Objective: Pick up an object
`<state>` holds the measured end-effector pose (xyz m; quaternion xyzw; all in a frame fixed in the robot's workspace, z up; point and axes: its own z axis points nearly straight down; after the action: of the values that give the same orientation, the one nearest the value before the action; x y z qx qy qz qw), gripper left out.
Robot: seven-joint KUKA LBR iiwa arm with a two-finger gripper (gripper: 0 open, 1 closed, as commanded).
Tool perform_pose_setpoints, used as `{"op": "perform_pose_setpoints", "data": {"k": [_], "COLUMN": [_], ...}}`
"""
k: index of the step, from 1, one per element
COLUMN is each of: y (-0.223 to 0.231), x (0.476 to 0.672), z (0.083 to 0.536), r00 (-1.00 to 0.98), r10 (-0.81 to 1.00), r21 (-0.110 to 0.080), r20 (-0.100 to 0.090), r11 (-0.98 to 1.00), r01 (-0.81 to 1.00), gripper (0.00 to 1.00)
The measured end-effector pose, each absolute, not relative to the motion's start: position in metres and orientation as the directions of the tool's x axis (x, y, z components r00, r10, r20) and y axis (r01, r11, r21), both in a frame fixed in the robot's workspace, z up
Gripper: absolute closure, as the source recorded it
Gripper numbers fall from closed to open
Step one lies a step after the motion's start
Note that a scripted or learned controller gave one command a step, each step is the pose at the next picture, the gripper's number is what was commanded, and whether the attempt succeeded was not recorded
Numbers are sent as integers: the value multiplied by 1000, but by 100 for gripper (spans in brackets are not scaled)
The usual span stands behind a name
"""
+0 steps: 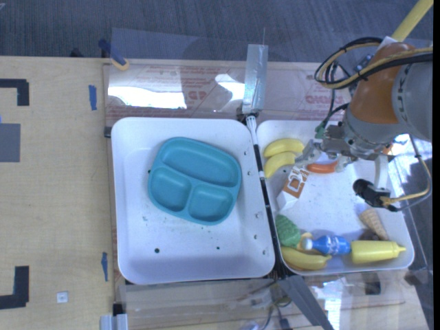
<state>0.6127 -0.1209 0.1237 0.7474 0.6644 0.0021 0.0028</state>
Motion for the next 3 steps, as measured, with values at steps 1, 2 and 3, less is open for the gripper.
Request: {"op": "perform_pose_setpoints", "data": {"k": [1,2,3], "y": [-124,-104,-103], "x": [626,662,659], "z": [87,87,86], "r00": [-5,-101,20], "r10": [1000,995,1000], "r21": [6,-23,-35], "r20": [-2,-7,-4], "r11": [5,101,-20], "r01": [1000,995,999], "gripper": [0,0,0]}}
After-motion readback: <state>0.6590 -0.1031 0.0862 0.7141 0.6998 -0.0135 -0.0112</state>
